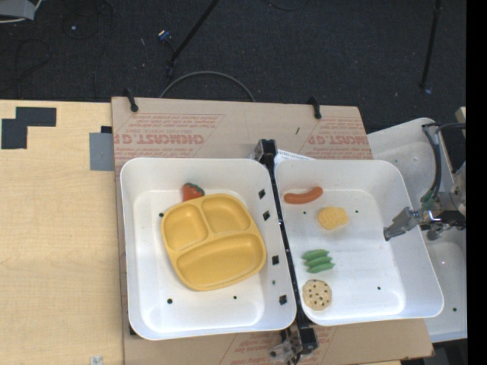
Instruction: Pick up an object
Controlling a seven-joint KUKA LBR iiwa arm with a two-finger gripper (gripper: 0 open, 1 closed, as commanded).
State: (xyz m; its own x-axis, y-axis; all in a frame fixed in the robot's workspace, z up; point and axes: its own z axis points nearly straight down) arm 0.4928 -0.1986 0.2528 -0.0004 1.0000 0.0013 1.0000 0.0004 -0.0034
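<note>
The right bin (411,295) holds a reddish sausage (303,195) at the back and a yellow crinkled round piece (332,218) just in front of it. Green pea pods (318,261) lie nearer the divider, and a speckled cookie (316,294) sits at the front. My gripper (391,231) hangs at this bin's right wall, pointing left and low, well to the right of all of these and touching none. A red strawberry-like piece (192,191) lies in the left bin behind the plate.
A yellow divided plate (214,239) fills the middle of the left bin (144,295). A black clamp bar (278,234) runs between the two bins. Cardboard lies under both bins, and white bench parts and cables stand at the far right.
</note>
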